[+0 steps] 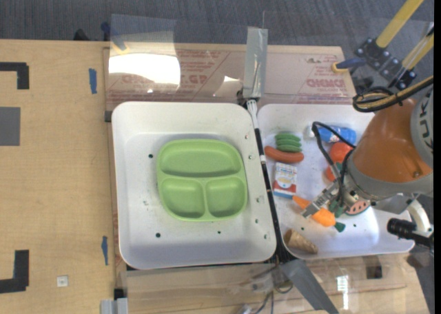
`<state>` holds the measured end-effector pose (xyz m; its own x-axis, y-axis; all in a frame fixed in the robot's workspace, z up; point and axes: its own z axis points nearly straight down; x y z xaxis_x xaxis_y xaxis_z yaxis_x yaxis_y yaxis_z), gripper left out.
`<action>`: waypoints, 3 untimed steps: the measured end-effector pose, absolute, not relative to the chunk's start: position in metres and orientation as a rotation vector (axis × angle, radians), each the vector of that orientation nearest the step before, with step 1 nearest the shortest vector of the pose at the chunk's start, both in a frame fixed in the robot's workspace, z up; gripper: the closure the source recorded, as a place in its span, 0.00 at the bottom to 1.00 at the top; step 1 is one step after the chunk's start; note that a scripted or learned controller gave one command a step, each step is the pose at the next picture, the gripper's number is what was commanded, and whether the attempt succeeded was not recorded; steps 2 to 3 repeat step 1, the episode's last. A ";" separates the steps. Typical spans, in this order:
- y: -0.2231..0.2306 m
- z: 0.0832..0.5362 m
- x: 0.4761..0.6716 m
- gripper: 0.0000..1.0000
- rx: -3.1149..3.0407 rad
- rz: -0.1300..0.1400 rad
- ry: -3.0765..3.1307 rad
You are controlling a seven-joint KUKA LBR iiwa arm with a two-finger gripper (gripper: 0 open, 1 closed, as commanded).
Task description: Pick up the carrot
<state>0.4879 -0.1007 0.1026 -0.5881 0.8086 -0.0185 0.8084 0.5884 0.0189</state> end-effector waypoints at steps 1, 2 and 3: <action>-0.011 0.185 0.517 1.00 1.831 0.003 2.549; -0.011 0.185 0.517 1.00 1.831 0.003 2.549; -0.011 0.185 0.517 1.00 1.831 0.003 2.549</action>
